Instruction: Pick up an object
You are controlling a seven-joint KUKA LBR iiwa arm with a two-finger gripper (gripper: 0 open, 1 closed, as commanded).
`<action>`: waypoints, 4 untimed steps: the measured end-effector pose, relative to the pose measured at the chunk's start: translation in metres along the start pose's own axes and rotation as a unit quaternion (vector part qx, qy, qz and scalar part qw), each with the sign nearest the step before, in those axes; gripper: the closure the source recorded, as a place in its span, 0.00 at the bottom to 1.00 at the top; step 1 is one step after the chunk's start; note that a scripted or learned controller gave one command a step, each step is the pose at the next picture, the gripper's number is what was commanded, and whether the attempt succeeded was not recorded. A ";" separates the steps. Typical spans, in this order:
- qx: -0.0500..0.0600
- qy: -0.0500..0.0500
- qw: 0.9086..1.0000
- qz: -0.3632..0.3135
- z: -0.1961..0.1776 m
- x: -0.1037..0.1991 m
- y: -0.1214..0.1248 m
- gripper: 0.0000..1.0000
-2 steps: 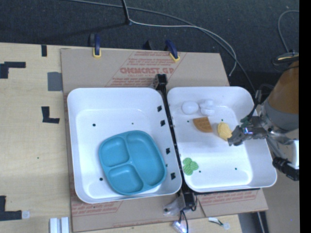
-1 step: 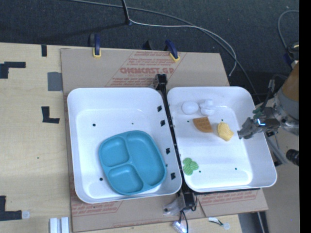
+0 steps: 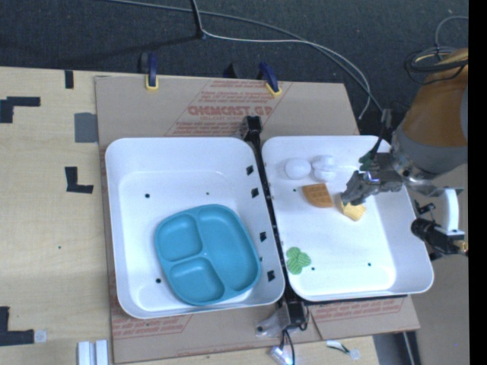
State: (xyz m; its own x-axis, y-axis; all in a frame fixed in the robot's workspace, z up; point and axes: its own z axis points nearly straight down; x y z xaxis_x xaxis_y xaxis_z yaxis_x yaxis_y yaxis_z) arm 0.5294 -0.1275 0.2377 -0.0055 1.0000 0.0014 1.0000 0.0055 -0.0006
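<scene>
Far left we see the wooden bench top (image 3: 46, 226) with black tape marks, then a cardboard sheet (image 3: 221, 105) under both bins, held by two blue-and-yellow clamps (image 3: 152, 73) at its far edge.

Left bin (image 3: 129, 166): we see a blue divided plate (image 3: 205, 254) with three compartments, lying flat toward the near side of the bin, slightly rotated.

A black divider strip (image 3: 262, 196) runs between the two bins, which sit touching side by side.

Right bin (image 3: 380, 272): near its left wall, at the near side, we see a small green leafy item (image 3: 297, 260). Toward the far side, two white rounded objects (image 3: 308, 166) sit next to each other. Just in front of them lies an orange-brown flat piece (image 3: 318, 195). Just right of that is a yellow wedge-shaped block (image 3: 354, 211), looks like a foam or cheese-like piece; we cannot tell exactly.

The gripper (image 3: 356, 195) sits right over the yellow block, its dark tip touching or overlapping the block's upper edge. We cannot tell how far the jaws are apart, or whether the block is between them; the block looks to be resting on the bin floor.

Far right, the grey arm with orange band (image 3: 437, 116) comes in over the bin's right rim.
</scene>
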 end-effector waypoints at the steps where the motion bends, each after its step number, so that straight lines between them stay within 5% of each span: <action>1: 0.000 0.000 1.000 0.000 0.013 0.049 0.028 1.00; 4: 0.000 -0.001 1.000 0.001 0.021 0.193 0.108 1.00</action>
